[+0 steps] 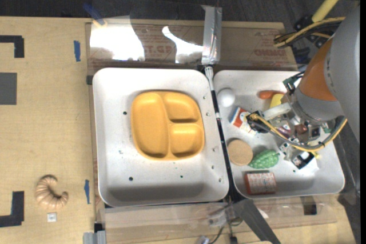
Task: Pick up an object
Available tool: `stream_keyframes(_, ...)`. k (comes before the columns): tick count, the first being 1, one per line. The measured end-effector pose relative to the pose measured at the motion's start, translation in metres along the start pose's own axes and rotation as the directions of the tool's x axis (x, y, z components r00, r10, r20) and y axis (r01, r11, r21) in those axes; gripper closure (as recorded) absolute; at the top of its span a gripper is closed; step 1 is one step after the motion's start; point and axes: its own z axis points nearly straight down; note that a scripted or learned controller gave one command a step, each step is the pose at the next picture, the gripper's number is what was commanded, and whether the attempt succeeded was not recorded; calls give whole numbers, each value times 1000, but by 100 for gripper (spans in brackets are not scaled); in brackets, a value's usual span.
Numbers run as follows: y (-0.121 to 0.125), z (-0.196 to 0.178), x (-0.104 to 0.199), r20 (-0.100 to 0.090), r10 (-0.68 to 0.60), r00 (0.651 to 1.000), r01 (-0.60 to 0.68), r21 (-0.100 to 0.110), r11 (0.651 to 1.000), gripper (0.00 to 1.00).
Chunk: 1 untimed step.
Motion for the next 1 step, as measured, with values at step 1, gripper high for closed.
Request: stream_keyframes(1,-30,-62,40,-11,-4,1000,4,-2,1000,0)
